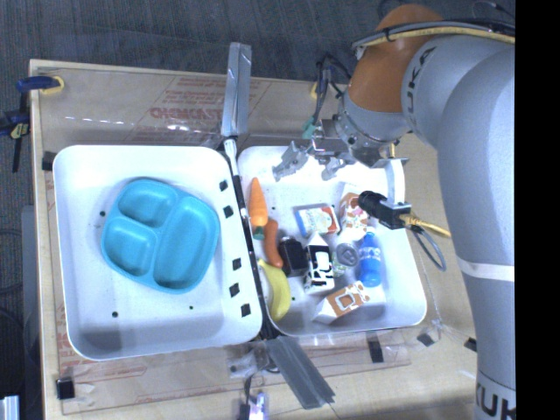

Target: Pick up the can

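The can (pixel 370 263), blue with a silvery end, lies among other items in the right part of the right bin (pixel 411 297). My gripper (pixel 311 164) hangs over the far end of that bin, up and to the left of the can and well apart from it. Its two grey fingers (pixel 287 161) are spread open with nothing between them. The orange wrist band and grey arm rise behind it to the right.
Two carrots (pixel 257 201) and a banana (pixel 278 290) lie along the right bin's left wall. A black-and-white box (pixel 318 268), a small carton (pixel 347 301) and a packet (pixel 315 219) crowd the can. A blue divided tray (pixel 162 233) sits in the left bin (pixel 79 322).
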Controlling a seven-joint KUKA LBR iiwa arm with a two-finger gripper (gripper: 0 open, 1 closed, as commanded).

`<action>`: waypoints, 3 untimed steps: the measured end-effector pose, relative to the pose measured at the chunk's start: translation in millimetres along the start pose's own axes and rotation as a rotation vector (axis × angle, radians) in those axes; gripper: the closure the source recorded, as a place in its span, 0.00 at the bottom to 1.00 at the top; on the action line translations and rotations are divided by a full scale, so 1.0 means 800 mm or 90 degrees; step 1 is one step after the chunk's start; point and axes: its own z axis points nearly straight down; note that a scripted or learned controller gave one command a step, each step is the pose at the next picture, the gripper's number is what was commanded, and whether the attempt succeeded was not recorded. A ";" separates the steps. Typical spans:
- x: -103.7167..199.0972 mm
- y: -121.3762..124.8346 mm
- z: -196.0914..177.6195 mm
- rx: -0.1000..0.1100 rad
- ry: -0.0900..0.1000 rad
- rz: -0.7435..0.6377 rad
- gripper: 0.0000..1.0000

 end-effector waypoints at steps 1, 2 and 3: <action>-0.014 -0.109 0.086 0.000 0.000 -0.031 0.00; -0.092 -0.003 0.104 -0.001 0.000 0.019 0.00; -0.098 -0.061 0.138 -0.020 -0.001 0.185 0.00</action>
